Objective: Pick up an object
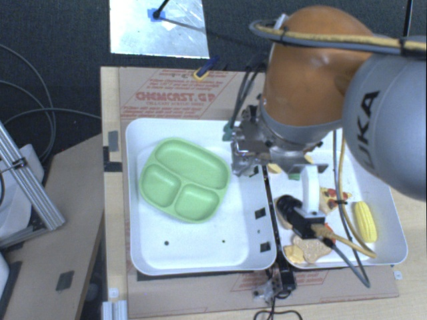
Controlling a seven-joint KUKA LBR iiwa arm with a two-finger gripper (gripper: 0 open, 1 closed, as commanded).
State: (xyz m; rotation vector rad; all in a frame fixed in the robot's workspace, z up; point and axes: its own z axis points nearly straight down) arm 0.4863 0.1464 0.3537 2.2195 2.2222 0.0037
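Even overhead light, glare off the shiny sheet (137, 29) up top, soft shadow beneath the arm (313, 65), slightly grainy

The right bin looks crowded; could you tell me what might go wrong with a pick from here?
The gripper hangs over the edge between the two bins, so a straight descent may strike it. The corn and tan biscuits lie near walls of the right bin, perhaps too cramped to grasp.

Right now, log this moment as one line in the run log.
arm: above the divider between bins | left bin: green divided plate | right bin: yellow corn | held: cannot tell
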